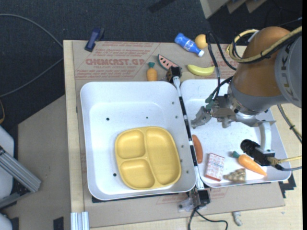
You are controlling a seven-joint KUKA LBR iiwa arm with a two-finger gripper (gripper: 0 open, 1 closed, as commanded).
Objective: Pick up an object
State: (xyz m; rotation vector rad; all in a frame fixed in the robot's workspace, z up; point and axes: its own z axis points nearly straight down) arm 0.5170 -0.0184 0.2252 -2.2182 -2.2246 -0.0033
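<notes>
Dark carpet lies around the worktop [120, 63], where the end effector [204, 118] hangs low in the right bin [196, 87] with fingers apart and nothing between them, ready to grab the carrot [251, 164] lying near the front.

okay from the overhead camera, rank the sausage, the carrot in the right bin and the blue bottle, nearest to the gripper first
From the gripper:
1. Sausage, just below it, by the divider.
2. Carrot, right bin's lower right corner.
3. Blue bottle, on the board beyond the bins.
</notes>
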